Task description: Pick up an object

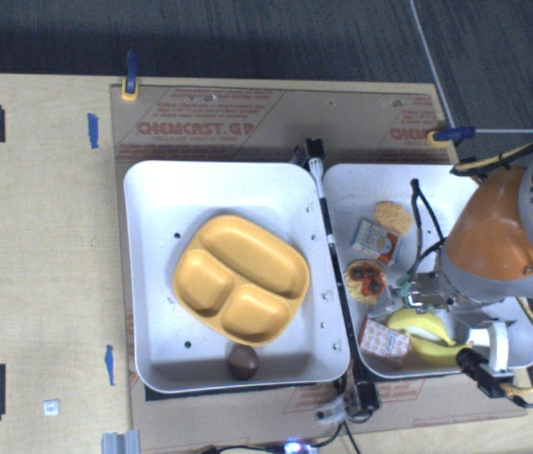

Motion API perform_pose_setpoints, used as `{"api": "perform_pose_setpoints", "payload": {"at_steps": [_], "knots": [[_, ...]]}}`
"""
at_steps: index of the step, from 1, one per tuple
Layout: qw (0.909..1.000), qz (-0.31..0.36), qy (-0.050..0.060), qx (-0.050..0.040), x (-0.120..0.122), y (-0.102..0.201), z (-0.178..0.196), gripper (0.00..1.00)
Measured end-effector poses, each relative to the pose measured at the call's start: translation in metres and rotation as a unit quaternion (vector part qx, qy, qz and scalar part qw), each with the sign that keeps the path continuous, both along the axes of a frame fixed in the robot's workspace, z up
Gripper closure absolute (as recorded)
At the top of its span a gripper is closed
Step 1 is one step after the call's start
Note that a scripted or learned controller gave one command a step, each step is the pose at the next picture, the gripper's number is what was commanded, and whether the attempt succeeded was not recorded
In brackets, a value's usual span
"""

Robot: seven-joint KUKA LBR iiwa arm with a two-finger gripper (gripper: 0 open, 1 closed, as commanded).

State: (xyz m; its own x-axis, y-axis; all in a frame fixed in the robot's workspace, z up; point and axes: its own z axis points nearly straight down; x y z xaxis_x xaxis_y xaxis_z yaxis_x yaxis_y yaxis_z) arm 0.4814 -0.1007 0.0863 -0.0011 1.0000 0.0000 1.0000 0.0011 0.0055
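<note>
The arm point(507, 235) is covering the right bin's point(366, 185) far side, hiding the gripper; its grip cannot be told. A banana point(424, 334) is lying near the front rim.

Arm point(507, 235): cut off by the frame's edge at 3 o'clock; upper links out of view. Its wrist covers the middle of the right bin point(342, 253), hiding that part of the floor and whatever lies there.

Gripper point(418, 296): buried under the wrist housing among cables; finger spacing unreadable.

Banana point(429, 334): end toward 12 o'clock tucked beneath the wrist; contact with the gripper cannot be judged.

Small packets point(373, 239), at 9 o'clock of the wrist: print too small and blurred to read.

Dark round object point(242, 360), at 6 o'clock in the left bin point(153, 253): identity unclear.
</note>
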Motion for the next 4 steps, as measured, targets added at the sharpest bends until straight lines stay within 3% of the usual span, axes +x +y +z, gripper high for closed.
{"api": "perform_pose_setpoints", "payload": {"at_steps": [1, 2, 3, 4], "knots": [[1.0, -0.001, -0.003, -0.0015, 0.002, -0.001, 0.011, 1.0], [1.0, -0.001, -0.003, -0.0014, 0.002, -0.001, 0.011, 0.0], [1.0, -0.001, 0.001, 0.0, -0.001, 0.003, 0.0, 0.0], [1.0, -0.001, -0.002, -0.0013, 0.001, 0.002, 0.011, 1.0]]}}
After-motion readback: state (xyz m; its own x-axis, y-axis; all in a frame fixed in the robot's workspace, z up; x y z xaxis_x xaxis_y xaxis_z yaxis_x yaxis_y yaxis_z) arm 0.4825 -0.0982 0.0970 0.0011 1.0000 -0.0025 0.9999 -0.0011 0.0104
